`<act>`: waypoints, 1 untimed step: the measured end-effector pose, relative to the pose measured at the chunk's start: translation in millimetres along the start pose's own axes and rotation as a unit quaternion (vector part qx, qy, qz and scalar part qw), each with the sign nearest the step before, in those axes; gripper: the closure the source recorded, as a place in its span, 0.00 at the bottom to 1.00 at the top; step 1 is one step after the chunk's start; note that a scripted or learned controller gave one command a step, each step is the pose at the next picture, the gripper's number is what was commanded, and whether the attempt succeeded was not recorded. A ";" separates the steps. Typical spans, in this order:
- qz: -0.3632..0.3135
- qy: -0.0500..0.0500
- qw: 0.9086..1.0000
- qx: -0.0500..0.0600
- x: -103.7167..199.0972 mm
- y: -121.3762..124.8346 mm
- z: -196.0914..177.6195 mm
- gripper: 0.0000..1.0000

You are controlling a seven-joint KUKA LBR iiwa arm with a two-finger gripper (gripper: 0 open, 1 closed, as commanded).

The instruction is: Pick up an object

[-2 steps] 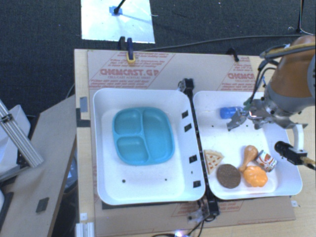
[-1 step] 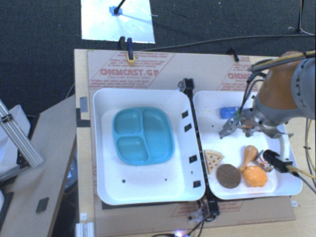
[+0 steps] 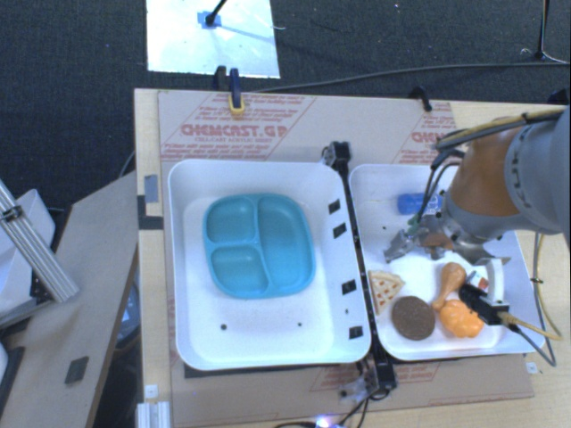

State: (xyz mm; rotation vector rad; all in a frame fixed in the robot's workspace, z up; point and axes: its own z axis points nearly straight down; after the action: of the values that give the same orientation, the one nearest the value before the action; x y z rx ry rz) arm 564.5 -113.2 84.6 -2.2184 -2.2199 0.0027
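1. Along the near edge of the right bin (image 3: 393,350) you have the candidates: a brown round patty (image 3: 414,317), an orange piece (image 3: 461,319) by the near right corner, a chicken drumstick (image 3: 449,281) just behind them, and a pizza slice (image 3: 384,287) toward the left wall.
2. Mid-bin, the gripper (image 3: 403,242) sits low over bare floor, just behind the pizza slice. You cannot tell from here how the claw stands, and nothing shows between it.
3. Toward the far edge lies a blue object (image 3: 410,203), partly hidden by the arm.
4. The left bin (image 3: 268,172) carries a teal divided plate (image 3: 260,243), well apart from the action.
5. Judge this as the reach step, with no grasp made. Your next move calls for centring over one item, likely the pizza slice or drumstick, then descending.
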 end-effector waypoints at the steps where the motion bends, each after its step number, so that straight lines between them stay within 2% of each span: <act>1: 0.000 -0.001 1.000 -0.003 -0.5 1.3 -13.5 1.00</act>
State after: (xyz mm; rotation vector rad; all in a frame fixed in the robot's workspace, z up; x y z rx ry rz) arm 565.9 -113.7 98.1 -2.2224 -2.2222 -0.0016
